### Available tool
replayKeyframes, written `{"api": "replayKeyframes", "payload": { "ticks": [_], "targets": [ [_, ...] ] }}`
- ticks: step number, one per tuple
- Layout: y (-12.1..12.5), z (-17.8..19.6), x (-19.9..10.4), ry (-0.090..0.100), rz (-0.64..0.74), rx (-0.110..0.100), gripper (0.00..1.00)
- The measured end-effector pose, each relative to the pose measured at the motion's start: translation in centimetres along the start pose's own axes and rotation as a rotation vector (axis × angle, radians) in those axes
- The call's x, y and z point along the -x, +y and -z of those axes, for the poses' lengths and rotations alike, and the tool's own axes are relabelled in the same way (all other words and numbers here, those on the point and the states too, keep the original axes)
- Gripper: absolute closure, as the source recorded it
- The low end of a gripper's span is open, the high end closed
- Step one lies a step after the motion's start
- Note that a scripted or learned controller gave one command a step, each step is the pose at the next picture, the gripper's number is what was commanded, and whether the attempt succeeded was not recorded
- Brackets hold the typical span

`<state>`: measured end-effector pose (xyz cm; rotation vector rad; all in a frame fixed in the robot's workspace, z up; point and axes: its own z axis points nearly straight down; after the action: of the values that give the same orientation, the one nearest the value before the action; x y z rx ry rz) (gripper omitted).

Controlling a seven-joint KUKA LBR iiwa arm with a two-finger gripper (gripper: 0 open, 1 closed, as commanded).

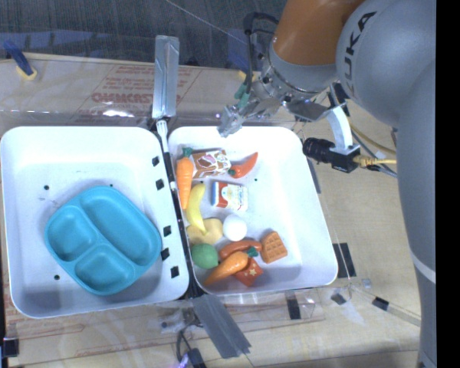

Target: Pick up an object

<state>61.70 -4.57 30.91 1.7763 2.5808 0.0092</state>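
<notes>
**A:** What do we see from above?

**B:** We see two shallow white bins side by side on a pale tabletop [368,228]. The left bin [31,152] holds a blue divided tray [101,238]. The right bin [295,205] holds toy food crowded along its left wall: an upright carrot [184,179] near the top, a red chili pepper [246,165] beside a printed packet [212,161], a small white carton [231,197], a banana [195,205], a white egg [234,228], a waffle piece [274,247], a green ball [205,255] and a second carrot [227,265] at the bottom.

**A:** Where is the arm?

**B:** The grey arm enters from the upper right of the frame, its orange band at the top centre. The wrist tilts down and to the left, so the gripper [231,118] hangs above the top rim of the right bin, apart from every toy.

**A:** Are the jaws spread?

**B:** We cannot tell; the tip is blurred and small. Nothing sits between them.

**A:** How would we do this step well?

**B:** In our judgement, we should choose a piece with free space around it. The egg or the waffle stands a little apart from its neighbours, whereas the pieces against the wall are packed tight. We would come straight down, centre the jaws over the piece, and watch that the egg does not roll away.
</notes>
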Motion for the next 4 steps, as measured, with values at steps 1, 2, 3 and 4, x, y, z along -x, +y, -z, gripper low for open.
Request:
{"api": "replayKeyframes", "payload": {
  "ticks": [1,2,3,4],
  "targets": [
    [1.3,-11.4,6.6,0.008,0.03,-0.023,1.0],
    [-1.4,-21.9,13.9,0.003,0.106,-0.011,1.0],
    [-2.1,-8.0,10.6,-0.002,-0.083,-0.002,1.0],
    [-5.4,-5.3,9.2,0.004,-0.285,-0.014,1.0]
  ]
}}
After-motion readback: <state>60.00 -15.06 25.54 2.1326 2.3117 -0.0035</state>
